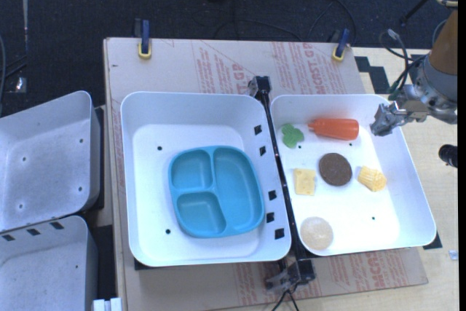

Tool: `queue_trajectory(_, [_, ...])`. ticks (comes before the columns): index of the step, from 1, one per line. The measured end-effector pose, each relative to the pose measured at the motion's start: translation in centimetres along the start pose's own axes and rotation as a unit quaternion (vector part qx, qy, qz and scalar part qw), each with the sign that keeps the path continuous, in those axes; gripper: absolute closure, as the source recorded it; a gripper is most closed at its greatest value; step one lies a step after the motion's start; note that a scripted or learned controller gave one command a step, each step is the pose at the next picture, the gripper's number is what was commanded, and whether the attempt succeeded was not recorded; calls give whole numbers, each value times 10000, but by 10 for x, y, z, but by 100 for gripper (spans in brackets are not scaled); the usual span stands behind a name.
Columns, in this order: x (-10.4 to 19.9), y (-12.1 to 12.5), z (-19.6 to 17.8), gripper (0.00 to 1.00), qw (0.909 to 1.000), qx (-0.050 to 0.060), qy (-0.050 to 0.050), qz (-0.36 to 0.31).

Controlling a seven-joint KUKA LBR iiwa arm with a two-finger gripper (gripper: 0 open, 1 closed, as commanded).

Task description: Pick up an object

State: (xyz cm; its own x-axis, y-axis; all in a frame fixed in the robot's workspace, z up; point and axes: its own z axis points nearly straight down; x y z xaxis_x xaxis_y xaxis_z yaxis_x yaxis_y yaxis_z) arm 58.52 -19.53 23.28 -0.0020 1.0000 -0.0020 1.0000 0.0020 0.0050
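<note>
The right bin (408,178) holds several small food items: an orange carrot (335,128), a green piece (291,135), a brown round patty (336,169), a yellow cheese wedge (305,181), a yellow corn piece (372,178) and a pale round disc (317,233). My gripper (384,120) hangs over the bin's far right rim, just right of the carrot's end. Nothing shows between its fingers.
The left bin (145,120) holds a blue divided tray (215,191). A black divider with clamps runs between the bins. White bin lids (44,149) lie left of the bench. Blue and yellow clamps sit on the bench's far edge.
</note>
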Motion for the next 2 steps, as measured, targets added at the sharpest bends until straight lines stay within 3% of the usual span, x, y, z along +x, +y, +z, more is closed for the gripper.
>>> queue_trajectory(2, [112, 5, 17, 100, 10000, 31, 20, -31])
